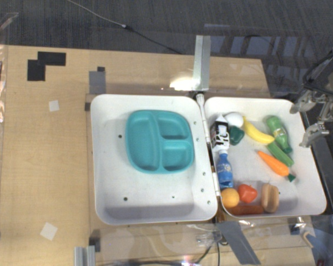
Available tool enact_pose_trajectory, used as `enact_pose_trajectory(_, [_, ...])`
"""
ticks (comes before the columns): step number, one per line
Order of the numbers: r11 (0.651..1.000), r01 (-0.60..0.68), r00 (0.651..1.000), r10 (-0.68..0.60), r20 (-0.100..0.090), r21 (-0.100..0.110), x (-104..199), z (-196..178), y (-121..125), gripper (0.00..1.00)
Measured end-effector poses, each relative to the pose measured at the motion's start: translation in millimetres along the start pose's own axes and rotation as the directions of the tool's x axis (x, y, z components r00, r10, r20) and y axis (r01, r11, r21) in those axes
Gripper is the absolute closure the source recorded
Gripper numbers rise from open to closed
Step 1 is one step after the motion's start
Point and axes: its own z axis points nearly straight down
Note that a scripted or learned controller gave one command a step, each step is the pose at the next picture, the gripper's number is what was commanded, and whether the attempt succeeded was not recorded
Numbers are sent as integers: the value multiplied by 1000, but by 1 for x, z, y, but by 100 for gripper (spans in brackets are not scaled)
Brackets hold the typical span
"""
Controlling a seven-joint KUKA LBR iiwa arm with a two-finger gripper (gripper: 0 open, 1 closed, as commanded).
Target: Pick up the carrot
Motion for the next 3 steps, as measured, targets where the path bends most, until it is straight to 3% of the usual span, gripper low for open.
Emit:
enact_pose_trajectory(1, [999,33,999,-33,7,2,72,177,20,0])
enact_pose_trajectory(2, [995,95,995,-95,12,7,59,181,52,0])
enact_pose_trajectory(3, [995,102,995,-102,23,10,55,168,53,100])
